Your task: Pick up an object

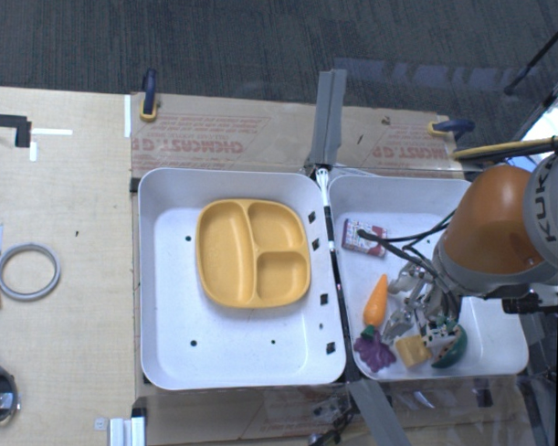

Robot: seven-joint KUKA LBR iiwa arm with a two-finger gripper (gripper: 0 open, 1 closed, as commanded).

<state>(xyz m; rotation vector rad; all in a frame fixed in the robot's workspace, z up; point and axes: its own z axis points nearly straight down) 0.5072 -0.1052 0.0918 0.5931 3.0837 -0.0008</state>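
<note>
Toys [398, 336] crowd the near end of the right bin [493, 362], and we see the pick not yet made. The carrot [376, 300] lies just left of the gripper [422, 314], the purple grapes [375, 352] below the carrot, a tan block [410, 350] and a green piece [450, 347] under the gripper's tip. A small packet [362, 238] rests above the carrot, apart from the rest.

The arm [494, 225] hangs low over this cluster, its gripper down among the pieces. Whether it is clenched or released we cannot tell; cables and metal parts hide its tip, and we see nothing clearly caught in it.

In our judgement the reach is done, while the closing and the lift are left. Every toy appears to sit on the bin floor.

Left of the carrot, the other bin [165, 351] bears a yellow plate [253, 253].
</note>
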